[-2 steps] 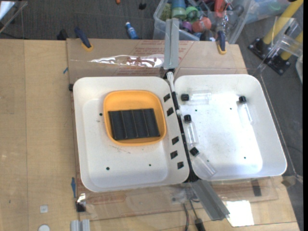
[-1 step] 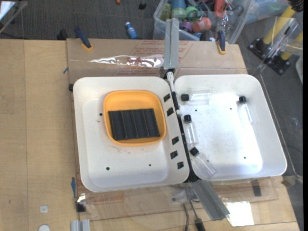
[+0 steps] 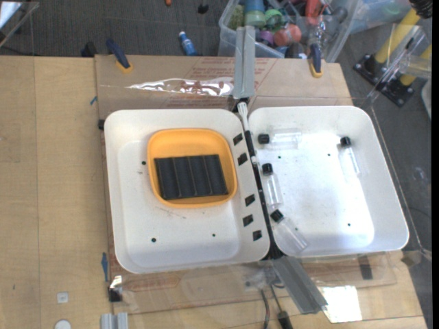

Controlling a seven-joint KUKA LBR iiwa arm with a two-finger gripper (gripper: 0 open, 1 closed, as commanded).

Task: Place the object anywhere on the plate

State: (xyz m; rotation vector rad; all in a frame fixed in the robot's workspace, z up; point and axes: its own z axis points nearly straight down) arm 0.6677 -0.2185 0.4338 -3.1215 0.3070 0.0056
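An orange square plate (image 3: pixel 159 147) sits in the left bin (image 3: pixel 130 238). A black ribbed rectangular object (image 3: pixel 191 176) lies flat on the plate, covering its lower middle, with its long side running left to right.
The right bin (image 3: pixel 329 190) holds several clear plastic tubes with black caps (image 3: pixel 271 184) along its left and top walls. A clear tub of colourful toys (image 3: pixel 288 12) stands beyond the bins. Bare wooden bench surrounds both bins.
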